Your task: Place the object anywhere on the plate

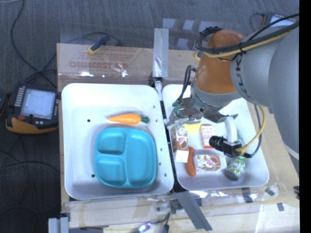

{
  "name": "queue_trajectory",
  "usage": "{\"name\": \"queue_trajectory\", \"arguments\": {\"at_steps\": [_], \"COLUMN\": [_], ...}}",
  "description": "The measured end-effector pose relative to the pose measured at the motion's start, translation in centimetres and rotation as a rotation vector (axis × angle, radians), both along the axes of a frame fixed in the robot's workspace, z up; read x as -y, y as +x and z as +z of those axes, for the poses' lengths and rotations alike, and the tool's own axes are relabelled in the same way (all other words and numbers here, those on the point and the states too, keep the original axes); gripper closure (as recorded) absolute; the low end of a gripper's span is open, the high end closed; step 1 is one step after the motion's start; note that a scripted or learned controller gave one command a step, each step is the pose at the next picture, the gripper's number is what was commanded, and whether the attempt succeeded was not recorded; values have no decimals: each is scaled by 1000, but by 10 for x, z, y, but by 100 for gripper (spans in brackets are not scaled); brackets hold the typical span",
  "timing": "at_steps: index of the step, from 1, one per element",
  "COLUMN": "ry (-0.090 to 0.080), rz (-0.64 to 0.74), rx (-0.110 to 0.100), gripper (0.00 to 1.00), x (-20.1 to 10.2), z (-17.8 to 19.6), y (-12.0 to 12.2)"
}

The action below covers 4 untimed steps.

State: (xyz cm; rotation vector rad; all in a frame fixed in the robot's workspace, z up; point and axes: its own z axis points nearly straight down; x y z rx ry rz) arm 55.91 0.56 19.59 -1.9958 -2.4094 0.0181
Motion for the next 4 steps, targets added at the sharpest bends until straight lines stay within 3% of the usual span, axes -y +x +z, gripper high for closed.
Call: {"name": "queue_trajectory", "arguments": {"at_steps": [1, 2, 3, 4], "ry": [-6, -6, -10, -7], "rz": [-317, -230, -551, -295], "rx": [8, 8, 5, 7], "gripper": [100, 100, 100, 100], "x": [-37, -89, -89, -80], "z": [-17, 12, -17, -17], "y": [37, -25, -58, -76]}}
